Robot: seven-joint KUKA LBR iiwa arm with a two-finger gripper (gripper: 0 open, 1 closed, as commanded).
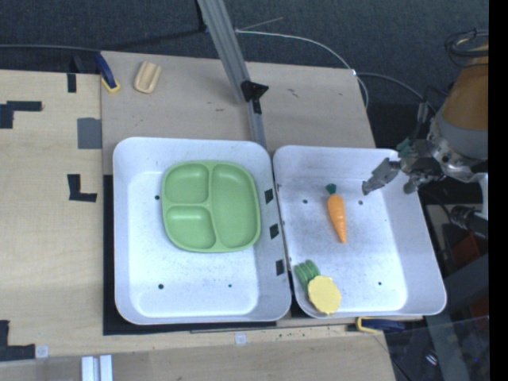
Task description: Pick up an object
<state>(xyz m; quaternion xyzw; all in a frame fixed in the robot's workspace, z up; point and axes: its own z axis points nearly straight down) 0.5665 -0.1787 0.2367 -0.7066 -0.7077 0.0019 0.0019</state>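
Tool [390, 177] low, arm reaching in

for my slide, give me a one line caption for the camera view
Gripper poised over the right bin near a toy carrot and corn; green divided plate in the left bin.

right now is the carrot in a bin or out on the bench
In a bin: the carrot lies flat on the floor of the right bin, apart from the gripper.

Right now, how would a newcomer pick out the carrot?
Take the right-hand white bin. Near its middle lies the toy carrot, left of the gripper. It is slim and orange with a green top, unlike the stubby yellow corn at the bin's front-left corner.
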